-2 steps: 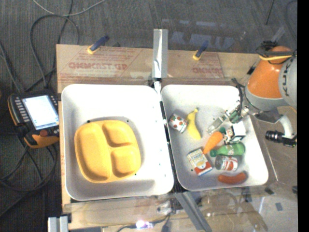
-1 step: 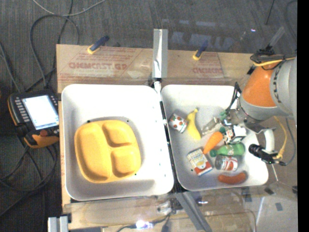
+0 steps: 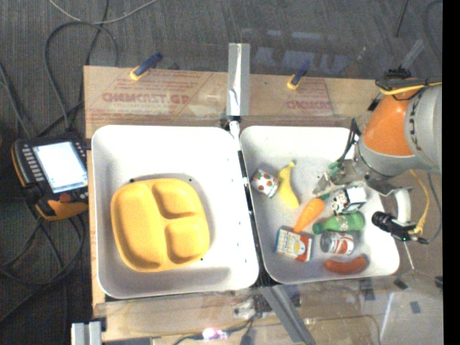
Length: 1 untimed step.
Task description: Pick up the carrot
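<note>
The carrot [image 3: 310,214] lay in the right bin [image 3: 251,192], long axis slanting from near-left to far-right, between the banana [image 3: 288,185] and the green bottle [image 3: 339,223]. The end effector [image 3: 343,185] hung just right and far of its thick end. Clutter obscured the tool, so its state could not be determined.

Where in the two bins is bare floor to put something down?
Left bin: bare floor all around the yellow tray. Right bin: free at the top, above the banana. Crowded around the carrot, gripper, green bottle, can, carton, sausage.
</note>
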Available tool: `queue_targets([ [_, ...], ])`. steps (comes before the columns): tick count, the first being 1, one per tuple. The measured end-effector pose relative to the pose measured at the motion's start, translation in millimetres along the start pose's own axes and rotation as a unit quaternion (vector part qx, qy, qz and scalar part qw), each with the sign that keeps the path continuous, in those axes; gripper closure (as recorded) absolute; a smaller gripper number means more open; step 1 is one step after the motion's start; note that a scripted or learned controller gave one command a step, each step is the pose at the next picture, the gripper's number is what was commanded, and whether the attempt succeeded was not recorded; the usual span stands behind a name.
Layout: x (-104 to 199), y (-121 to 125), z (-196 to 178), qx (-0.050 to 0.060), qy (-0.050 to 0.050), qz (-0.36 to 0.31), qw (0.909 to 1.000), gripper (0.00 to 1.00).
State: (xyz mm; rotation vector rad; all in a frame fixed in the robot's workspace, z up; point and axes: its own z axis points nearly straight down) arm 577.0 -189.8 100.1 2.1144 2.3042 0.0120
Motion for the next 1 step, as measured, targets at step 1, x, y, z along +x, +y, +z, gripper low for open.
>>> queue_targets([
  [1, 77.1, -11.6, -47.1, 0.009, 0.004, -0.032, 0.9994, 1.00],
])
